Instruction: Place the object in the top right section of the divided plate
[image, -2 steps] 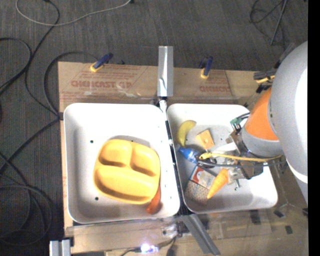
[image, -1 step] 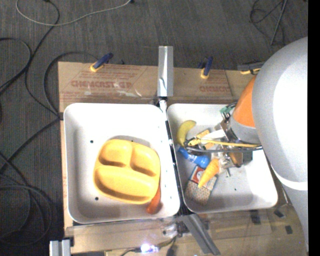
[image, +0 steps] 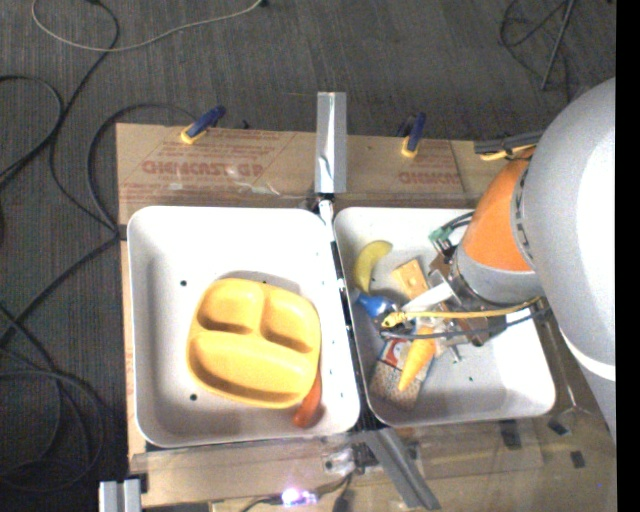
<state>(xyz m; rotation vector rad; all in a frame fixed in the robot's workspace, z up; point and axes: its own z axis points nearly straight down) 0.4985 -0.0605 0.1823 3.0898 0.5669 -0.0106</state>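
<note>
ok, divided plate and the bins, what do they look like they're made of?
Divided plate: likely moulded plastic, yellow, smooth with a soft sheen; rounded compartment ridges and even colour suggest it. Left bin and right bin: probably thin formed plastic, white, matte to slightly glossy, with rounded corners and rolled rims. Painted metal can't be ruled out from this view.
</note>
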